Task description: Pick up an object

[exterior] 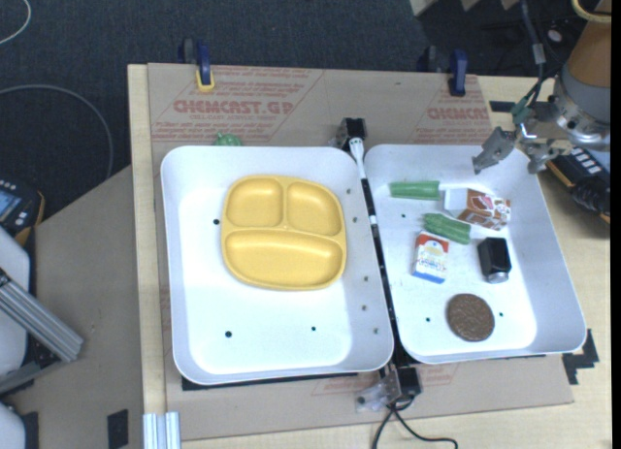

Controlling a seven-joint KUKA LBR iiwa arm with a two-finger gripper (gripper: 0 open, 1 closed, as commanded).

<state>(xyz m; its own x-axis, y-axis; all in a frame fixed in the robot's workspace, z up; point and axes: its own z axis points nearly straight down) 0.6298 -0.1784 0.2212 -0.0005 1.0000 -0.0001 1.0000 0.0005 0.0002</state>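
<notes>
My gripper (512, 154) hangs over the far edge of the right bin (553, 272), open, with nothing between its fingers. Below it in that bin lie a brown-and-white packet (482, 208), a long green stick (415, 188) and a short green pickle (446, 227). Nearer the front are a small white, orange and blue carton (431, 256), a black block (495, 258) and a round brown cookie (471, 317). The packet is the closest thing to the gripper, a little in front of it and to its left.
The left bin (194, 292) holds a yellow divided plate (284, 232). A black divider strip (369, 214) runs between the bins. Two blue clamps (203, 57) (457, 73) grip the board's far edge. A small green scrap (227, 140) lies behind the left bin.
</notes>
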